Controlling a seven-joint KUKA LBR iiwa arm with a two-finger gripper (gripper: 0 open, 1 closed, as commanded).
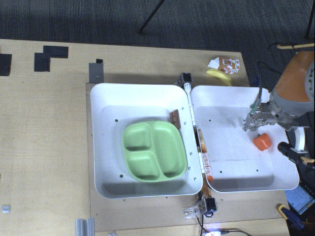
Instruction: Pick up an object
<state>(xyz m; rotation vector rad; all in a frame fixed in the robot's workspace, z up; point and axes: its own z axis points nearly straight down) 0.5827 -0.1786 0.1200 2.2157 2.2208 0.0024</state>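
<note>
Evidently poised with the tool (252, 123) low in the right bin (231, 177), just beside the small orange object (262, 141) lying on that bin's floor near its right wall, probably to line up a grasp, though cannot tell whether open or closed.

Bright, even light from overhead here, and the pale bench (44, 146) reads clean and warm. The two white bins (103, 107) glow almost blown out, losing surface detail on their floors. Soft grey shadows pool along each bin's near wall. The green tray (155, 151) shows gentle sheen. Overall slightly soft focus; the dark carpet (98, 9) up top stays murky.
</note>
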